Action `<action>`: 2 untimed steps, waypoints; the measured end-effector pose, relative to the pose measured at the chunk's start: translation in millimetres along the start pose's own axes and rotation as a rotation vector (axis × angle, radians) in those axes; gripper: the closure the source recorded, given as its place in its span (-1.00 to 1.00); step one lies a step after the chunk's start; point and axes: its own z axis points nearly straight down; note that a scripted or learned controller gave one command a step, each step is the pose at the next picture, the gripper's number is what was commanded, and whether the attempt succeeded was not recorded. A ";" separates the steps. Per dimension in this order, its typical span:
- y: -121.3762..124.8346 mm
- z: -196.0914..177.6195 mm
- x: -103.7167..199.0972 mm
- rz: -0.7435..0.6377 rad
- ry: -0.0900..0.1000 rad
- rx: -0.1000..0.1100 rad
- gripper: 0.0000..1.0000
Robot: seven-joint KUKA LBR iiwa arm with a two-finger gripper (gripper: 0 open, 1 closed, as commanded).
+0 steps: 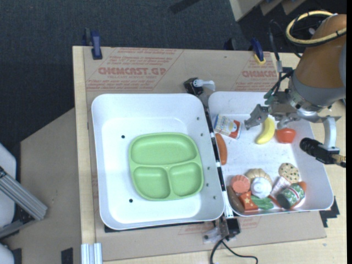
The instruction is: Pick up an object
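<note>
The arm (pixel 322 59) comes in from the right and hangs over the upper part of the right bin (pixel 324 194). Its gripper (pixel 269 115) sits low there, just above a toy banana (pixel 266 132) that lies on the bin floor with a small red-orange piece (pixel 285 135) right beside it. From here I cannot tell how the jaws are set; nothing shows between them.

A small white packet with red on it (pixel 227 126) lies near the bin's upper left corner, and a long orange piece (pixel 221 148) rests along the left wall. Toy food is heaped at the near end: a speckled cookie (pixel 289 172), a white ball (pixel 260 187) and a red round piece (pixel 240 184) among it.

The left bin (pixel 110 114) holds a green divided plate (pixel 165 165), lying flat at its middle.
</note>
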 end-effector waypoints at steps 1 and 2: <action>41.2 86.4 -70.7 0.004 -0.002 0.000 -1.00; 32.6 120.6 -45.8 -0.002 0.003 0.006 -1.00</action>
